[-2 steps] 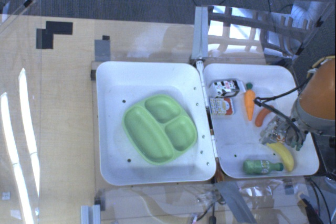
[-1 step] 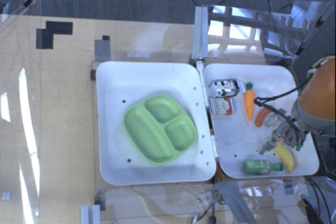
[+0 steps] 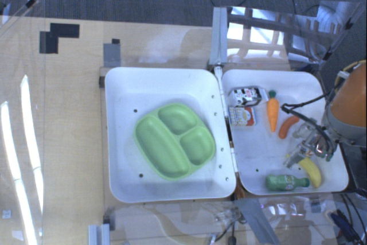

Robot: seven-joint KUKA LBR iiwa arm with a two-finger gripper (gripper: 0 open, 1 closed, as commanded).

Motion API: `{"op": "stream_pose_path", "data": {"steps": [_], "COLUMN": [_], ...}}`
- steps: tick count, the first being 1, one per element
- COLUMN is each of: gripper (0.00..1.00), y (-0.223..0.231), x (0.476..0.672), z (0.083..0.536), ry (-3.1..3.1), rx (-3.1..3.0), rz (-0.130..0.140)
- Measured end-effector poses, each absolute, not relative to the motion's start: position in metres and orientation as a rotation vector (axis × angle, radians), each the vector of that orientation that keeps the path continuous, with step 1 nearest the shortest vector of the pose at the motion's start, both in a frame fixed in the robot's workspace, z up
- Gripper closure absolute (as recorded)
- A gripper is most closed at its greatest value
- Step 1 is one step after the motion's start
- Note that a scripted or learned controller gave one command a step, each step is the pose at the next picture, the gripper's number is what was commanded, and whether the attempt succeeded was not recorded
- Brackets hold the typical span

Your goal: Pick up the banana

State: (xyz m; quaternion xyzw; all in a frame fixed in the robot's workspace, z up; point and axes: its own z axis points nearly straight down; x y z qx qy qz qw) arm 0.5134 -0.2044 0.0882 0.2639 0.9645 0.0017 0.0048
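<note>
Glossy green bottle [image 3: 287, 182] — curved yellow banana [image 3: 311, 172] just beside.

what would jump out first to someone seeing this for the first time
Likely the big green divided plate, lying alone in the left bin. Next, the cluster in the right bin: a carrot, an orange-red piece beside it, a green bottle along the near edge, and the banana at the near right corner, with the gripper just above it.
</note>
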Motion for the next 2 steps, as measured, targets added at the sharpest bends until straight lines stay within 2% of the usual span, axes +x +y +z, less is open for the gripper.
{"op": "stream_pose_path", "data": {"steps": [1,2], "gripper": [0.0,1.0], "y": [-0.206,-0.206], "x": [0.516,0.52], "z": [0.088,0.1], "ry": [3.0,2.991], "rx": [0.898,0.896], "rz": [0.004,0.006]}}
